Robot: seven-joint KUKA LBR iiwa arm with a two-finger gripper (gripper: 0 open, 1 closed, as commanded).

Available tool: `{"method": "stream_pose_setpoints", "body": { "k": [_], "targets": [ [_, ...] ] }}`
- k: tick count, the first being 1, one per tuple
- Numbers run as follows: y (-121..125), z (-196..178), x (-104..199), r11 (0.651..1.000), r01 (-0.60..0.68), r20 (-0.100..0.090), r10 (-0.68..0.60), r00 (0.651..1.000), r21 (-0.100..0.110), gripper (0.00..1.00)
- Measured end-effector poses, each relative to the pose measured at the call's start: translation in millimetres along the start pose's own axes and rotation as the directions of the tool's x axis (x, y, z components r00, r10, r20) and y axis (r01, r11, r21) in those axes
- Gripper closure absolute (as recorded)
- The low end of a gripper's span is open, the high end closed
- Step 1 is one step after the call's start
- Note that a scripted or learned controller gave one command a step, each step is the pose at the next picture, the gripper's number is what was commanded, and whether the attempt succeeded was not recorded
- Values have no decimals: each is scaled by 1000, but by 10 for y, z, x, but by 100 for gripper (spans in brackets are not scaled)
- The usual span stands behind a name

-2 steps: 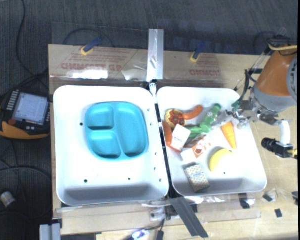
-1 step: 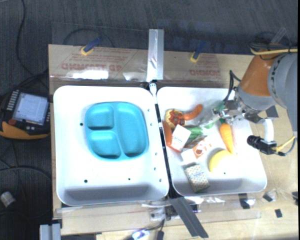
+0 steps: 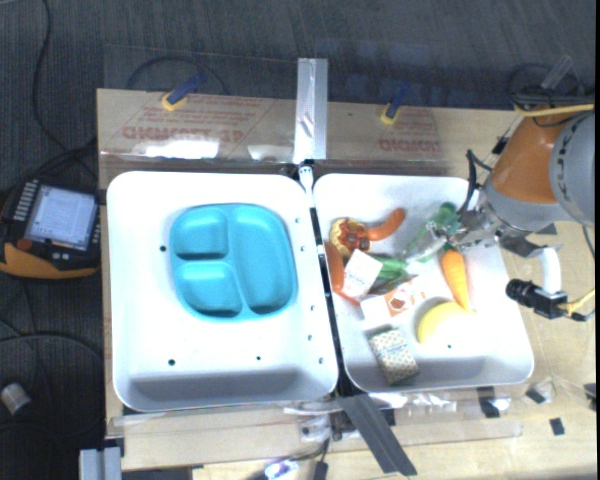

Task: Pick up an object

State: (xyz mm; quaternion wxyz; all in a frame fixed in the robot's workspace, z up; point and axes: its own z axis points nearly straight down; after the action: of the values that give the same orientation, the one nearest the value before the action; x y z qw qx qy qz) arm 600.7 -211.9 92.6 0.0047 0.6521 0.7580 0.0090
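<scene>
Nearest the camera, a small patterned tan box lies at the front of the right white plastic bin, with a yellow plastic banana just behind it. Further back, the orange plastic carrot lies tilted, its green top toward the gripper, which hovers just beside that end. A good grasp would probably need a straight descent over the carrot's middle, clear of the neighbouring white cards. How wide the claw stands I cannot tell; nothing shows between it.

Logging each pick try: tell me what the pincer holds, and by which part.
Cannot be told. The pincer sits low in the right bin beside the carrot's leafy top, but no object is visibly between it.
</scene>
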Motion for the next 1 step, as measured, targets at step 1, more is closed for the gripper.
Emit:
{"method": "stream_pose_setpoints", "body": {
  "k": [1],
  "targets": [
    [-13,-79,-16,1000,-1,5,1,1000,3,100]
  ]
}}
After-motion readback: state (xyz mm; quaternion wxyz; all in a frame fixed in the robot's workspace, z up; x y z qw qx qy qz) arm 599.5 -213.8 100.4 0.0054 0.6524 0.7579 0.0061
